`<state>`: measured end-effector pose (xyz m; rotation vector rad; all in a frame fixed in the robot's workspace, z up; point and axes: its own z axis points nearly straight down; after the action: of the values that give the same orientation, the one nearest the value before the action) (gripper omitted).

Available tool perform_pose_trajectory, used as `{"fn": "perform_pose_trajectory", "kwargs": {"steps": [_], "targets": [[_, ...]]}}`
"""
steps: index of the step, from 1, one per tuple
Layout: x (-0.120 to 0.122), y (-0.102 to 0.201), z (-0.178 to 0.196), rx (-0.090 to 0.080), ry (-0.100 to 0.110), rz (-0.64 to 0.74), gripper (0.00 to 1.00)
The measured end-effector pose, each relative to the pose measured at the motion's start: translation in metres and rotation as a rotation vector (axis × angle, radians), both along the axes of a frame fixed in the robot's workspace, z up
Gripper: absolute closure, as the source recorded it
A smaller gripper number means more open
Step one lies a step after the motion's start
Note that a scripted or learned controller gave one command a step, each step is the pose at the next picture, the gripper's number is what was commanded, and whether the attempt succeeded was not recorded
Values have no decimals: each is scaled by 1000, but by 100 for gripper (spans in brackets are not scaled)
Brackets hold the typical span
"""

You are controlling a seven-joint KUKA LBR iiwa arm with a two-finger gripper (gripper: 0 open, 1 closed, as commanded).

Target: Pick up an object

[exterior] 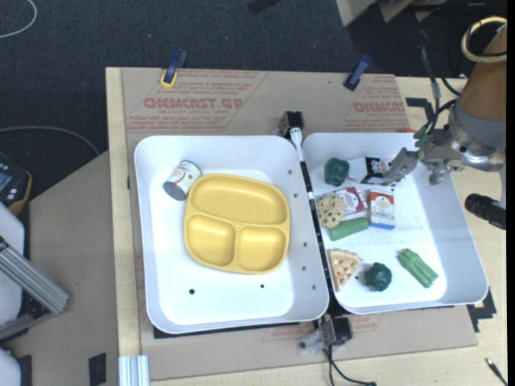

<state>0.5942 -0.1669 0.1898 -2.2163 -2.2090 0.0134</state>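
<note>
The desk (241, 95) carried two shallow white bins side by side. The left bin (153, 240), well to the gripper's left in the camera view, held a yellow divided tray (237, 223) and a small can (180, 180) lying on its side at the tray's far corner. The right bin (451, 240) lay directly under and below the gripper (400, 167), which stood over that bin's upper middle at the end of the arm (483, 111) reaching in from the right.

The candidate objects lay in the right bin. Just below the gripper sat a small red and white carton (381, 209), with a red packet (350, 200) and a cracker (328, 210) further left, and a green stick (349, 229) beneath them. A dark green pepper-like piece (336, 170) lay to the gripper's left. Lower down were a pizza slice (344, 266), a dark green lump (376, 277) and a light green ridged piece (418, 267).

In my judgement, the task stood at its opening stage: every object rested on a bin floor and none was lifted. Descent, closure and lift remained.

Whether the gripper was spread or pressed together could not be told at this resolution. Nothing was seen between its tips, and contact with any object was not evident.
</note>
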Motion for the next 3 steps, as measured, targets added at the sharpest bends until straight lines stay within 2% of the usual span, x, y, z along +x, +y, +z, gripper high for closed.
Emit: {"fn": "perform_pose_trajectory", "kwargs": {"steps": [1, 2, 3], "targets": [[3, 0, 9, -3, -15, 3, 0], [-8, 3, -45, -1, -8, 3, 0], [-5, 12, -93, -1, -10, 4, 0]]}}
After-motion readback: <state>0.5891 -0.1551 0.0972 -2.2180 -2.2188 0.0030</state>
